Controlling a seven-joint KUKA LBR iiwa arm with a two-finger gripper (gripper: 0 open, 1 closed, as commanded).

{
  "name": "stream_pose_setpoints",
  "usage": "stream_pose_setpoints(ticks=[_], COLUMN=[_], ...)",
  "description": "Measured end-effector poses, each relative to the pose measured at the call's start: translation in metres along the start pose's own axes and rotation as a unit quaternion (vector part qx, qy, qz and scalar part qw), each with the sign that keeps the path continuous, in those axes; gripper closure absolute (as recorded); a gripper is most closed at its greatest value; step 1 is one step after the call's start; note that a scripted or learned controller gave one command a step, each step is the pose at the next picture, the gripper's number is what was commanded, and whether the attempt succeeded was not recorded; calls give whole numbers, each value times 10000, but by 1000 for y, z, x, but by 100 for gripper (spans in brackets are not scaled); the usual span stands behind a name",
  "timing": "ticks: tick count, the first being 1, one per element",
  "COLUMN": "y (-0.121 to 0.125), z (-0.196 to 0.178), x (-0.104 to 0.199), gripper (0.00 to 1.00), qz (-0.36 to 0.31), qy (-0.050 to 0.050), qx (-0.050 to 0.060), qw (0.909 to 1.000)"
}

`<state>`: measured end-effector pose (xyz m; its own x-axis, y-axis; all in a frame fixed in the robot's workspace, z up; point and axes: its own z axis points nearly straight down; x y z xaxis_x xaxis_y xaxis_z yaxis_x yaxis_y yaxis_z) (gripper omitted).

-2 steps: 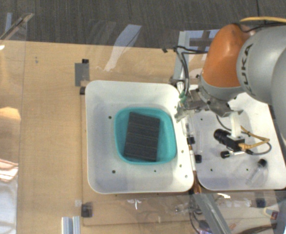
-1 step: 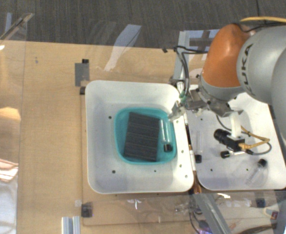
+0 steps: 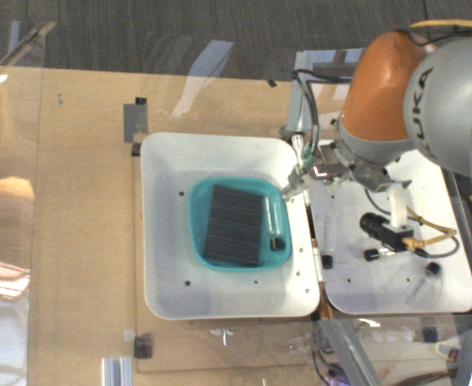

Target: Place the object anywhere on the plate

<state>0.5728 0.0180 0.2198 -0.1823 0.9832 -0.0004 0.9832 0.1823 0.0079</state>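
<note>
A teal plate [image 3: 199,207] lies in the middle of the left white bin [image 3: 163,240]. On it rests a dark ribbed rectangular object [image 3: 234,225], flat and slightly tilted. A small black piece [image 3: 276,244] sits by the plate's right rim. My gripper [image 3: 298,180] hangs under the grey and orange wrist [image 3: 380,111], above the shared rim of the two bins and just beyond the plate's upper right corner. Nothing can be seen held in it.
The right white bin [image 3: 453,288] holds small dark bits: one near its left wall [image 3: 326,260], one in the middle [image 3: 371,254], one at the right [image 3: 433,269]. The arm covers that bin's upper half. Bare wooden bench surrounds the bins.
</note>
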Motion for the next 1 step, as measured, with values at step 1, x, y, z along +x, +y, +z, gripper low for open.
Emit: stream_pose_setpoints(ticks=[1], y=[15], z=[35], x=[63], gripper=[0], qz=[-13], qy=[4], qx=[22], qw=[10000])
